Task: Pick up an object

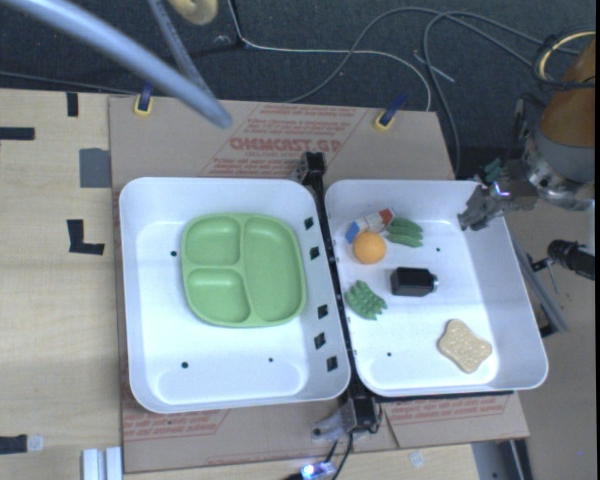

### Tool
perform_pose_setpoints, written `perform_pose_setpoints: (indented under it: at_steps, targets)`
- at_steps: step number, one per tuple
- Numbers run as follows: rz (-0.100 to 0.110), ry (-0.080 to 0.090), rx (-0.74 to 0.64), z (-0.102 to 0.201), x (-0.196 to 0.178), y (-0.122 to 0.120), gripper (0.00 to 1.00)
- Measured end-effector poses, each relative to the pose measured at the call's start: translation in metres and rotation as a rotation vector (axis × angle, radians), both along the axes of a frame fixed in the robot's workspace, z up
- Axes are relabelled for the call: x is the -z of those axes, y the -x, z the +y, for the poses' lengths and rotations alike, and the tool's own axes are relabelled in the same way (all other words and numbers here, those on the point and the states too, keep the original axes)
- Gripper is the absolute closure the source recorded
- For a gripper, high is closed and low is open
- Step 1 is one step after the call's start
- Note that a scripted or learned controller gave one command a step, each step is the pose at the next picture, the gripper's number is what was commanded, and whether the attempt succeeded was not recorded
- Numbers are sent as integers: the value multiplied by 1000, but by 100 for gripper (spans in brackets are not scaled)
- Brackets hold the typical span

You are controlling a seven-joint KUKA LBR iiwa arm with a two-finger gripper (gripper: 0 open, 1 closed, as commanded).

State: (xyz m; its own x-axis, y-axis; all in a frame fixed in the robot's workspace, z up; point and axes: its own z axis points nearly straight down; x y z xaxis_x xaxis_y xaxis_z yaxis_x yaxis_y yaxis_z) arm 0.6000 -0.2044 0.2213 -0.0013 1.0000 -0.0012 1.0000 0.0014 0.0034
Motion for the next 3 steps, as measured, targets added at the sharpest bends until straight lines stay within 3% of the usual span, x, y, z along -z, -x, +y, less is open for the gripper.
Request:
perform_pose_setpoints:
  at_steps: [3]
  targets:
    - [7, -3, -5, 176, 9, 39, 100]
